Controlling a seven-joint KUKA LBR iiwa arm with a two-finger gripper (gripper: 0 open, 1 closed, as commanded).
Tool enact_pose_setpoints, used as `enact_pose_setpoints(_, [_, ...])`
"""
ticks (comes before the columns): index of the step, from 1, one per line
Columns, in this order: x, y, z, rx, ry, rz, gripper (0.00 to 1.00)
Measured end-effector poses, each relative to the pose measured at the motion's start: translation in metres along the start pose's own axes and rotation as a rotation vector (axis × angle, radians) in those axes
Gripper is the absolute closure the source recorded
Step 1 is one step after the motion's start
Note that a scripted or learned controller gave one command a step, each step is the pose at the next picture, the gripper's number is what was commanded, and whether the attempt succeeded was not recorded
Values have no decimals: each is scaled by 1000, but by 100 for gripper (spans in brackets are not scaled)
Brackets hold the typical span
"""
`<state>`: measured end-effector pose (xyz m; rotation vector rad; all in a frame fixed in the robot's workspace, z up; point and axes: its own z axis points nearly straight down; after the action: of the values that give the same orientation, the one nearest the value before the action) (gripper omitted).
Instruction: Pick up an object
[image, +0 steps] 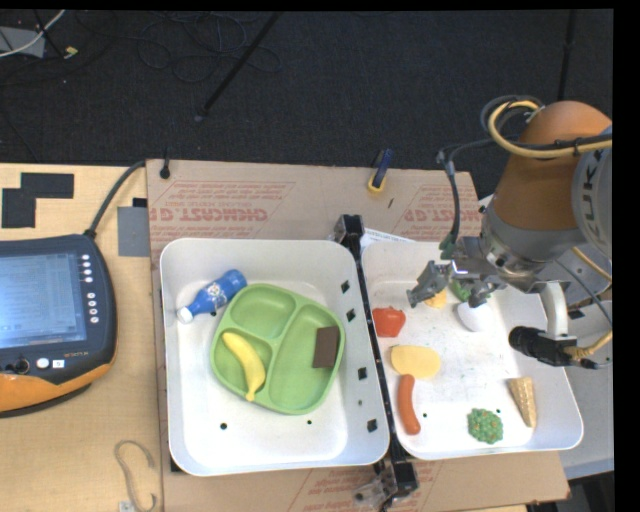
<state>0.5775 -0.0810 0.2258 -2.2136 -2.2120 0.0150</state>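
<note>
Your candidates sit in the right bin (560, 440): a tomato (388, 321), a yellow piece (415, 361), a sausage (407, 403), a green clump (486, 426), a cone (523, 400) and a white piece (473, 316). The gripper (452, 284) hangs over that bin's upper part, jaws spread and gripping nothing (white piece just beside one finger). The left bin (190, 420) has a green tray (290, 395) with a banana (244, 362) and brown block (326, 347); a bottle (211, 295) lies beside it. A tablet (50, 315) rests on the worktop (60, 460).
</note>
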Motion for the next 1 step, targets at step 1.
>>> enact_pose_setpoints(1, [0, 2, -6, -12, -1, -1, 0])
